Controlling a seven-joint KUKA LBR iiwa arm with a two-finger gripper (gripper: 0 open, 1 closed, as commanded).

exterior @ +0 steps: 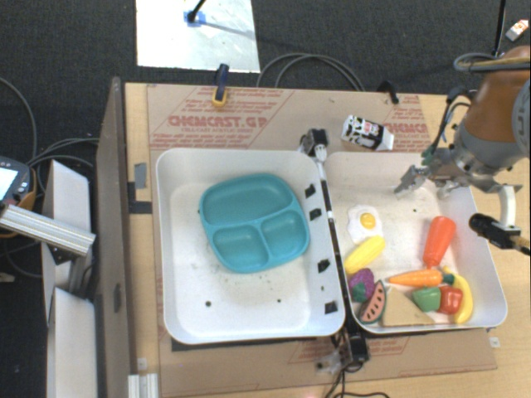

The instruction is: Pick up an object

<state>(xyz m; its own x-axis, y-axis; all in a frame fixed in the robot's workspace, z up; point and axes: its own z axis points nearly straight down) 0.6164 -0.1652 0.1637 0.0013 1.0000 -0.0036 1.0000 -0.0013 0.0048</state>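
So the pincer (431, 177) hangs over the top of the right bin (489, 309), can't tell how wide it's set, and nothing's in it. Nearest grab looks like the orange carrot (438, 240), lying just below it toward the bin's right side. Probably light hollow plastic, stiff and a bit slick, so I'd pinch across its fat middle, not the taper.

Arm (498, 114) reaching in, hand (427, 178) spread, empty
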